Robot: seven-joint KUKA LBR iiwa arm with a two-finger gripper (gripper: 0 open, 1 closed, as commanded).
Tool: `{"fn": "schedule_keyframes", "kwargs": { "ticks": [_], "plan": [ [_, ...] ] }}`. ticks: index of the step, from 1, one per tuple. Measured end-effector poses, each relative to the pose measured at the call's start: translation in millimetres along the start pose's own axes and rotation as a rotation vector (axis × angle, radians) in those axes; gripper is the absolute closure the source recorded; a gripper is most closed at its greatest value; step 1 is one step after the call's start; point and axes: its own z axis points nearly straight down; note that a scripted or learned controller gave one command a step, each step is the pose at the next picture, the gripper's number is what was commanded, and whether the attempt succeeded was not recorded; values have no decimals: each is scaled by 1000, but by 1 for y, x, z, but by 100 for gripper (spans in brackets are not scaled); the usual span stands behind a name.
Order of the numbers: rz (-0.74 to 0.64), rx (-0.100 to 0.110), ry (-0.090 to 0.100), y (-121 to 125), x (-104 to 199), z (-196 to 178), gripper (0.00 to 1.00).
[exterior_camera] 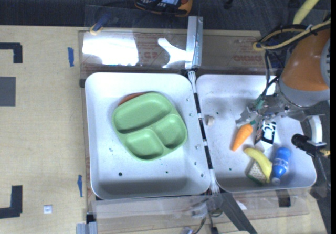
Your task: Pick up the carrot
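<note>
My pincer (255, 116) hangs over the right bin (220, 91), near its far right part, with my grey arm (307, 70) and its orange band coming in from the right above it. The carrot (242, 137) lies on the bin floor just below and a little left of my fingertips, its thick end up toward the pincer and its thin tip pointing down and left. I cannot tell whether the tips touch the carrot's top or merely sit close above it, and I cannot tell how far my pincer is parted; nothing shows clamped in it. Just below the carrot lie a banana (261, 161) and, beside that, a blue bottle (281, 162). In the left bin (100, 123) rests a green divided plate (149, 125).
</note>
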Motion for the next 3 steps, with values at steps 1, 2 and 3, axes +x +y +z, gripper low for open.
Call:
{"fn": "schedule_keyframes", "kwargs": {
  "ticks": [1,2,3],
  "plan": [
    [-8,0,0,-36,-21,17,0],
    [-283,-4,-2,-24,-31,-23,0],
    [-317,-1,0,-19,21,19,0]
  ]
}}
